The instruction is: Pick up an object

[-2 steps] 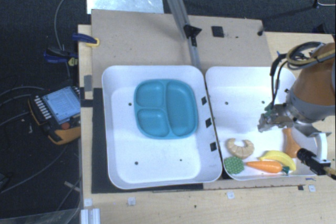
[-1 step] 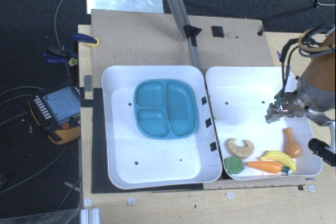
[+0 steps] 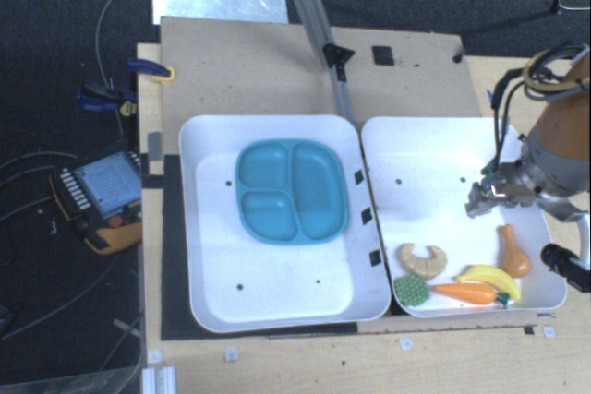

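Gripper [image 3: 488, 195] over right bin [image 3: 416, 152], above orange pear [image 3: 513, 254]

Tabletop [image 3: 259, 60]: tan board, bearing two shallow white bins side by side, touching at their inner rims. Left bin [image 3: 208, 226] toward the left, right bin [image 3: 434, 143] toward the right. Small black square [image 3: 382, 55] near the far edge.

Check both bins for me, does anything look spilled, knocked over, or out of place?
Nothing looks spilled or damaged. The blue divided plate sits flat in the left bin. The croissant, carrot, banana and other toy foods crowd the near corner of the right bin, below the gripper.
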